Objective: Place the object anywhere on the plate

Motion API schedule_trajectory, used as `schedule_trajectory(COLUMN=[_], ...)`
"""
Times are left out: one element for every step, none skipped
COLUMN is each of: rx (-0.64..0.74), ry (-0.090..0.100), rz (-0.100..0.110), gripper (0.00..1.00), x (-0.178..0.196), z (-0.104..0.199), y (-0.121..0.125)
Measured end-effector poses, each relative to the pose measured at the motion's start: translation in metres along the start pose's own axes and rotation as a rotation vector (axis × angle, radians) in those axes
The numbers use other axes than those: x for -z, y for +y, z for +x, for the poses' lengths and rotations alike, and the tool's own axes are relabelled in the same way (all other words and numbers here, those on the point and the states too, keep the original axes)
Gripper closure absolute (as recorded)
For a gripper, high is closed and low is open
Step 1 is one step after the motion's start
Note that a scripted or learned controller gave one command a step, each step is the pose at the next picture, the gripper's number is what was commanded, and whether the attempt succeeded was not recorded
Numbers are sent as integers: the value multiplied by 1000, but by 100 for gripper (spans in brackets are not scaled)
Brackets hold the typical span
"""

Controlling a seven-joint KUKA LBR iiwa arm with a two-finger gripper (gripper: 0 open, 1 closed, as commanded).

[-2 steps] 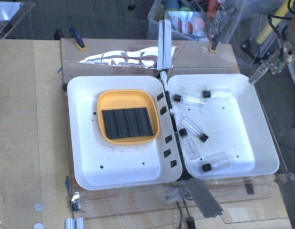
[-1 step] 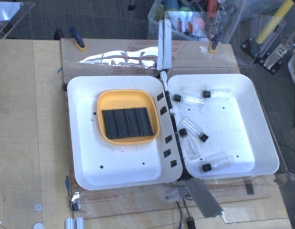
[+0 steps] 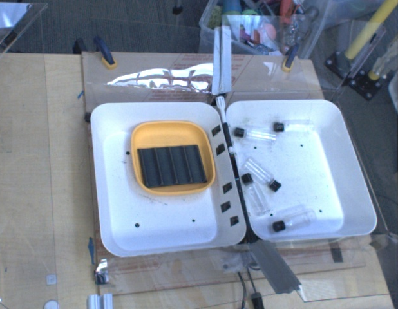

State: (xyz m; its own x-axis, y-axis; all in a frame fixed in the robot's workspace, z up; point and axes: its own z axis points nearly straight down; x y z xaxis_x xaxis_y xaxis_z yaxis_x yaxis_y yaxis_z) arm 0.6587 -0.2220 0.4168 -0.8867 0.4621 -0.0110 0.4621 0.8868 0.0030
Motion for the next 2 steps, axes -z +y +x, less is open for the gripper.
schedule_trajectory(rx=[231,607], ry=[0,-2], rz=[0,-1], gripper=[100,100], x=[10,21], z=[-2,4], y=[1,-3])
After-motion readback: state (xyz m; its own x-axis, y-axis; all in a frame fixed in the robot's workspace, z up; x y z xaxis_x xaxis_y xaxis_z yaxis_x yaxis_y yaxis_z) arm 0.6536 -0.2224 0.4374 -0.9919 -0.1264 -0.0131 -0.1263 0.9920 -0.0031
